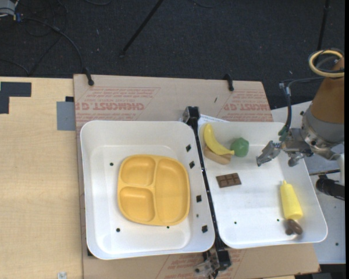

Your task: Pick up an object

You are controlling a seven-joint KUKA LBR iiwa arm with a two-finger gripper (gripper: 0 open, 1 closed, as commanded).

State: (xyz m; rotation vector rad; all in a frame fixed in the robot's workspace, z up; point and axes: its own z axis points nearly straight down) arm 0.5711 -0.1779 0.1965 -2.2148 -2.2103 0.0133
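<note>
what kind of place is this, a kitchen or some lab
Most likely a robotics lab, not a kitchen: a robot arm reaches over two white bins on a cardboard-lined bench, the food looks like toys, such as the banana, and cables trail across the dark floor.

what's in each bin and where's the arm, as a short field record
left bin: yellow divided plate
right bin: banana, green ball, brown chocolate-like bar, yellow corn-shaped toy
banana and ball: at the far left corner, side by side
corn-shaped toy: near the right wall, lengthwise
arm: enters from the right
end effector: over the right bin's far right part, holding nothing visible
</note>
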